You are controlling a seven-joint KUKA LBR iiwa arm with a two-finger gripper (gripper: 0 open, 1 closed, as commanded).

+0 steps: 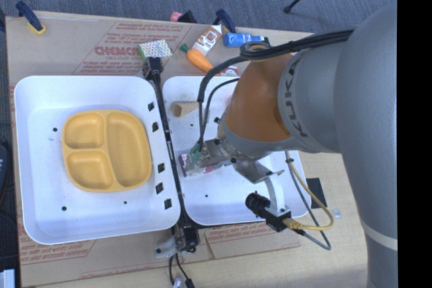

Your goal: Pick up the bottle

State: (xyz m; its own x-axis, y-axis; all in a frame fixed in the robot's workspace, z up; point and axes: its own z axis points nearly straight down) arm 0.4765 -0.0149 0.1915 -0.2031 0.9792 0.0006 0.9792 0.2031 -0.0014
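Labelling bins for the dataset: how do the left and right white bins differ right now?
The left shallow white plastic bin holds a yellow three-compartment plate; the right shallow white plastic bin has a small tan cork-like piece. The grey arm with the orange band hangs over the right bin; the left bin lies uncovered. Both are white and shallow, side by side.

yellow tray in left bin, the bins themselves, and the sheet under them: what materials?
Yellow tray: looks like moulded plastic, matte; one even colour, three rounded compartments. Left bin and right bin: probably thin formed plastic, smooth, slightly glossy white with rounded rims; could be coated metal. Sheet under them: cardboard, matte brown with red print, looks like a flattened box.
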